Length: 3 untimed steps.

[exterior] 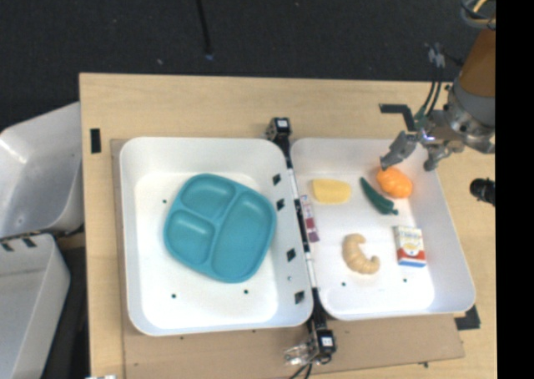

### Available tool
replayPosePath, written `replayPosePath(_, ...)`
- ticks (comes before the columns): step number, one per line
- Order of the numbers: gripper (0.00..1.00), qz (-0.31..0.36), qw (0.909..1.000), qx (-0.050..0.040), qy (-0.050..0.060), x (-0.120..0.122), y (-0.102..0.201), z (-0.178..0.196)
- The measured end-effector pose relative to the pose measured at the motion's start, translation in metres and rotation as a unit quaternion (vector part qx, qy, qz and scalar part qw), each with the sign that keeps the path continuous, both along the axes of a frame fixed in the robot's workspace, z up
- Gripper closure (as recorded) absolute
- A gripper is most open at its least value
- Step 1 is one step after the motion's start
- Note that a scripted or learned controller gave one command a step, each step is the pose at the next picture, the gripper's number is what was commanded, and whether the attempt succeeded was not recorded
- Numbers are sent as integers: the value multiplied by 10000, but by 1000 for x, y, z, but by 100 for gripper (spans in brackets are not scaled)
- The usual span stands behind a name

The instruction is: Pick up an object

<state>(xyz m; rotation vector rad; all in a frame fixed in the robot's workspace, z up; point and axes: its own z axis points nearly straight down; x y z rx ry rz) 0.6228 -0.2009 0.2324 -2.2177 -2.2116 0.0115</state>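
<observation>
Wooden bench (209,93), dark floor behind. Two white bins: left bin (138,285) holds teal plate (220,227). Right bin (442,277): small carton (410,246), print unreadable; orange (395,183) under gripper (411,154), fingers spread, holding nothing.

even overhead light, soft shadows, mild glare on white bins (133,285), slightly soft focus.

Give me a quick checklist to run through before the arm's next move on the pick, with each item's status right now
1. End effector open: ok, its fingers are spread.
2. End effector over the right bin: ok, near the far right corner.
3. Target close by: ok, the orange fruit lies just below the fingers.
4. Fruit between the fingers: not ok, nothing gripped.
5. Neighbours clear of the fruit: not ok, the green pepper touches its left side.
6. Height above the fruit: cannot tell.
</observation>
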Motion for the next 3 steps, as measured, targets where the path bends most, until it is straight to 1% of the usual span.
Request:
replayPosePath(1,0,16,10000,-11,-69,3,1,9)
replayPosePath(2,0,13,10000,-14,-45,-1,2,-34)
replayPosePath(3,0,11,10000,-14,-46,-11,-1,-90)
